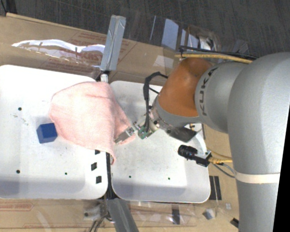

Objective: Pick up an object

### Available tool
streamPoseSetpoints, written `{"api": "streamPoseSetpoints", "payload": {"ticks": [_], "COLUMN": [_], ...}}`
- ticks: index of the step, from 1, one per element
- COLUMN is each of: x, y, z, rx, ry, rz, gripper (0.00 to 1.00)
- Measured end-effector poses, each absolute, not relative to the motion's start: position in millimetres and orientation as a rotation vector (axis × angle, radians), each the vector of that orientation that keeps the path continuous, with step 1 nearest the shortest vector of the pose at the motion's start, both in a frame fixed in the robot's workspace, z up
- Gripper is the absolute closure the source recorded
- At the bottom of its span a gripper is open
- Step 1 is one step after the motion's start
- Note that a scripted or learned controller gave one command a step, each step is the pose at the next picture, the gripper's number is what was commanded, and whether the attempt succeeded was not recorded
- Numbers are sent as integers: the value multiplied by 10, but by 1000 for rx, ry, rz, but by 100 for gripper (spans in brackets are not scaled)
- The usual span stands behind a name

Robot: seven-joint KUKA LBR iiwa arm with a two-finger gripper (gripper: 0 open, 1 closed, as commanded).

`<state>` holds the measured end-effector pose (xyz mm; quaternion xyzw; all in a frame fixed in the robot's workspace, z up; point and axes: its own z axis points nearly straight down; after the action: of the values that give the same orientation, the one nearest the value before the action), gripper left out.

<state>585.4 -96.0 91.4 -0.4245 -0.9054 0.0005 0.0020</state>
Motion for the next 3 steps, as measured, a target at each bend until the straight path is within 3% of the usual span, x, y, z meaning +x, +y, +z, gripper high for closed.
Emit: {"api": "streamPoseSetpoints", "payload": {"ticks": [1,2,3], "x": [5858,5991,5989], "y": [-960,-661,-660], "z": [1014,2676,2669], "rx": [-1327,-1583,-1581], "ry": [-2843,-2716,-2715], "rz": [3,0,1], "gripper": [100,100,0]}}
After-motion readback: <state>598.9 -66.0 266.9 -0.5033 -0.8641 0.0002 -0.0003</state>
